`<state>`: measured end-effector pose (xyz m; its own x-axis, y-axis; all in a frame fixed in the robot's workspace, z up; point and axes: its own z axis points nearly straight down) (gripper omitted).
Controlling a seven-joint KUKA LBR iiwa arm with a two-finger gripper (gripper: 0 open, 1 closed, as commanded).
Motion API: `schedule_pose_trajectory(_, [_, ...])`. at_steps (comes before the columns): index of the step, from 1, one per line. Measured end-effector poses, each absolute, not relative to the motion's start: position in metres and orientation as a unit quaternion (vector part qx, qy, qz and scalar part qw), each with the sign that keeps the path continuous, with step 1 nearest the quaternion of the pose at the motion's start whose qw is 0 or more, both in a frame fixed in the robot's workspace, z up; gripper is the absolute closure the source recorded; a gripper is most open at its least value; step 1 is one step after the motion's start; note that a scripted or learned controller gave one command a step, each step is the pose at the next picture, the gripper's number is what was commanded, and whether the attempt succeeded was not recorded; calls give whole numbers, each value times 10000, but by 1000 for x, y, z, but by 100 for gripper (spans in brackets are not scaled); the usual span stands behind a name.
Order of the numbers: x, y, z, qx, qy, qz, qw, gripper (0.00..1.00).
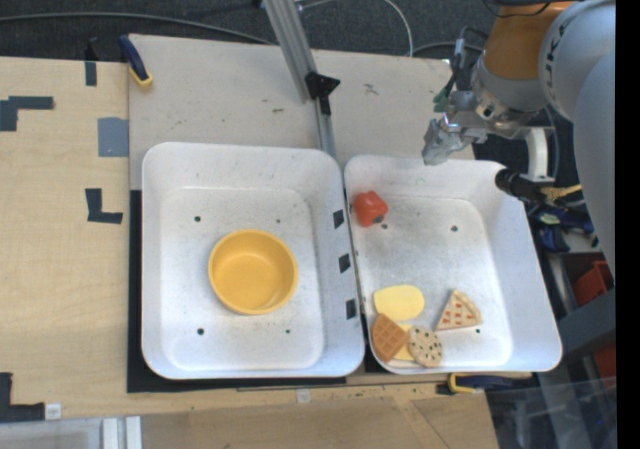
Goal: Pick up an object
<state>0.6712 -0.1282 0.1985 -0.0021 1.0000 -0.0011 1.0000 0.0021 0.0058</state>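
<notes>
Two bins, arm over far edge of right bin (520, 257).
Gripper (437, 149) carries nothing; finger spread unreadable. Red object (371, 206) near left wall; yellow bowl (252, 270) in left bin (170, 237).

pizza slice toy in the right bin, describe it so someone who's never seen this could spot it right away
Start at the right-hand shallow white bin and look to its near edge, where four small food toys cluster. The small triangular pizza slice toy is the rightmost of them, beside the pale yellow oval piece, the brown waffle square and the round speckled cookie. It alone is a triangle with red dots.
</notes>
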Motion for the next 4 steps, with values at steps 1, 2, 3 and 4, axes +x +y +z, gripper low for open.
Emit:
schedule_pose_trajectory(1, [672, -132, 242, 7065, 7077, 12, 18, 100])
schedule_pose_trajectory(2, [673, -131, 296, 7064, 7078, 15, 21, 100])
schedule_pose_trajectory(3, [648, -86, 283, 7056, 7086, -7, -13, 100])
schedule_pose_trajectory(4, [626, -41, 267, 7054, 7088, -10, -18, 100])
